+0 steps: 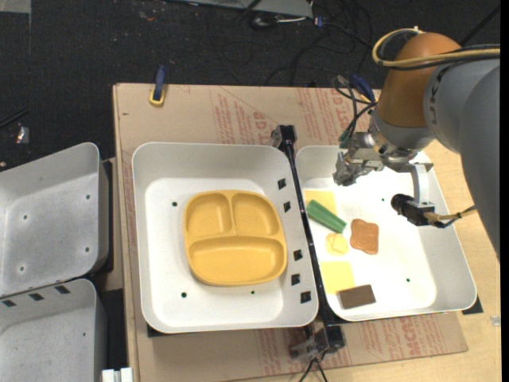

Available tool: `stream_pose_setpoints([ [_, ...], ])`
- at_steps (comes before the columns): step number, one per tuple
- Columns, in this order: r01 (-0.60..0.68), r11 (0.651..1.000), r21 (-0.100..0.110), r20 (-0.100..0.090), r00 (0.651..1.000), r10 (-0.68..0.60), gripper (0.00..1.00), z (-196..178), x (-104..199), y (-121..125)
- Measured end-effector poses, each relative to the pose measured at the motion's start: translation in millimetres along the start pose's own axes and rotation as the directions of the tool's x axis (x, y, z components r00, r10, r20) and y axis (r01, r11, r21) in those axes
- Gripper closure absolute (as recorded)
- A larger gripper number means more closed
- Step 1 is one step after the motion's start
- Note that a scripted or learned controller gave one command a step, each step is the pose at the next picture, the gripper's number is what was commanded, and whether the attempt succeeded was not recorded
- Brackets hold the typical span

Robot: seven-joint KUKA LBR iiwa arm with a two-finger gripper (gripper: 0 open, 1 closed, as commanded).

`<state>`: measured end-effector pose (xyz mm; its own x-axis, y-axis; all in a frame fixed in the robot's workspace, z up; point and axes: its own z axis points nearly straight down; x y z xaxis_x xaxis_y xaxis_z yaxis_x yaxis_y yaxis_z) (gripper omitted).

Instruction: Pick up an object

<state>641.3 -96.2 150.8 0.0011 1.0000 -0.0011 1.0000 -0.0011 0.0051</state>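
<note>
Hanging over the upper left part of the right bin point(449, 289), the pincer point(348, 172) points down at bare white floor near the bin's back wall. Whether it is wide or narrow cannot be told from this angle, and it stands apart from every loose thing in the bin.

Closest to it, just below and to the left in the frame, lies a pale yellow square point(318, 199) against the bin's left wall. A green block point(326, 216) rests slantwise across that square's lower edge. Below the block sits a small yellow piece point(338, 244), and right beside it an orange-brown piece point(365, 236); whether these two touch cannot be made out. Lower still lies a larger yellow square point(336, 274), with a dark brown block point(356, 296) at its lower right corner, near the bin's front wall.

The grey arm point(469, 94) comes in from the upper right of the frame, its orange band point(413, 62) sitting above the wrist.

The left bin point(151, 293) adjoins the right one along a dark divider. A yellow plate point(235, 238) with three compartments lies flat in its middle.

Both bins rest on a brown tabletop point(223, 114) with faint red print. A blue and yellow clamp point(159, 87) grips its back edge at the upper left. White panels point(48, 205) lie off the tabletop at the far left of the frame, and cables run over the dark floor point(79, 30) along the top.
</note>
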Motion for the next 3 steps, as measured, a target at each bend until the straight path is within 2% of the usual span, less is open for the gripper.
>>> stream_pose_setpoints([
  [2, 0.003, 1.0, -0.001, 0.0, 1.0, -0.003, 1.0, -85, -2, 2],
  [3, 0.009, 1.0, 0.007, -0.003, 1.0, -0.009, 1.0, -75, 55, -5],
])
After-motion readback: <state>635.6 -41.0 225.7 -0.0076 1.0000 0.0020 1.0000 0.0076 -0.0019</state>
